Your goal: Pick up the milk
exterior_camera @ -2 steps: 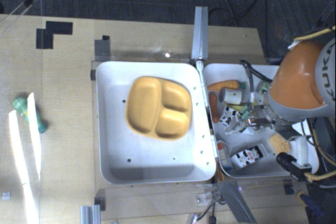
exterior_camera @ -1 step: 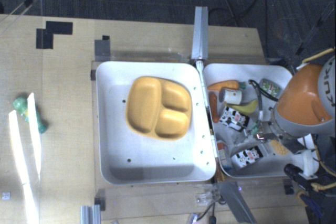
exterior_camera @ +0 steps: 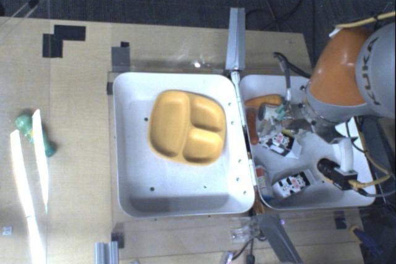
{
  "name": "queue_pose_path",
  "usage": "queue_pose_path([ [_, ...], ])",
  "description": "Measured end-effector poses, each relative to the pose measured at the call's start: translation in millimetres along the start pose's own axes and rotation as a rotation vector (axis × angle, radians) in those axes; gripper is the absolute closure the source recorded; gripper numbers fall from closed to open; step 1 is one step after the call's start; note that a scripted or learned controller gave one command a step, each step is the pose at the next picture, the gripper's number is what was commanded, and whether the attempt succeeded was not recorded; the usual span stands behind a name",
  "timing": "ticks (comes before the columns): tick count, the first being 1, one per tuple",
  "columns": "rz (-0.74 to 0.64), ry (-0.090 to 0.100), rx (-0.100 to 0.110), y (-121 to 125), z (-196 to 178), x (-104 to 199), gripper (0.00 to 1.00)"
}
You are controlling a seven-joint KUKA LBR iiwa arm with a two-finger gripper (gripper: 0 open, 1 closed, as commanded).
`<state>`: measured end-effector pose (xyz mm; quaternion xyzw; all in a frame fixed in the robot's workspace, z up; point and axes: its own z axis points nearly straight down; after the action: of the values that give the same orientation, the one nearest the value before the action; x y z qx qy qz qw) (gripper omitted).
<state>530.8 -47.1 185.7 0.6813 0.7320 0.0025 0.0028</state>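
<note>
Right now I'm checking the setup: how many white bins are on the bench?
2: the left bin holds a yellow divided tray; the right bin, beside it, lies partly hidden under the arm.

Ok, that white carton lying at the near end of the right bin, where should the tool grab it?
Take the white carton across its narrower width, at mid-length, coming straight down from above. It seems to lie flat on the floor of the right bin, close to the bin's near wall, so a sideways approach looks blocked.
</note>
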Motion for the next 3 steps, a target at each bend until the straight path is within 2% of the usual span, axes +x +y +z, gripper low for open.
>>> queue_pose_path([
  [1, -0.074, 0.001, 0.006, -17.9, 72.6, -36.5, 0.00],
  [2, -0.196, 0.000, -0.004, 40.0, 97.2, -65.2, 0.00],
  [3, -0.197, -0.004, -0.012, 42.8, 84.2, -65.4, 1.00],
])
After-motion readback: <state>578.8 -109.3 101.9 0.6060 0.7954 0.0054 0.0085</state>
